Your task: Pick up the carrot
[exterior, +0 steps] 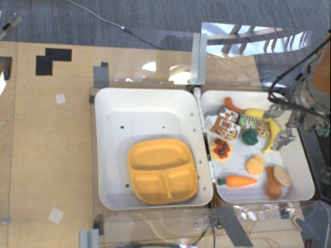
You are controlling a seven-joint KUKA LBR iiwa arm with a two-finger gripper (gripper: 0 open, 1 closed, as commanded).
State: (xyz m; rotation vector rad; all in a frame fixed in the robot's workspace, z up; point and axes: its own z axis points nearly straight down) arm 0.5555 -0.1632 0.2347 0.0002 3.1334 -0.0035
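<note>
1. Nearest the camera lay the carrot (237,181), flat on the floor of the right bin (305,187), close to that bin's front wall, its green tip pointing toward the left bin (103,154) and its narrow orange end pointing away from it.
2. Taking the carrot as the landmark: a yellow corn piece (255,165) sat just behind it, a brown drumstick-like piece (275,182) lay just beside its narrow end, and a small pizza slice (221,150) sat behind its green tip.
3. Farther behind the carrot stood a banana (271,129), a green piece (250,136) and a printed box (226,125), bunched together.
4. The gripper (285,137) hung well behind the carrot and off toward its narrow end, beside the banana; whether its fingers were spread or pressed together could not be told, and nothing showed between them.
5. The yellow tray (162,170) lay in the left bin, well apart from the carrot.
6. Judging by looks, the carrot was a light, stiff plastic toy, smooth and likely slippery, and apt to roll.
7. A hold across the thick middle, fingers closing on the long sides, seemed safest; the tapered end would probably slip out.
</note>
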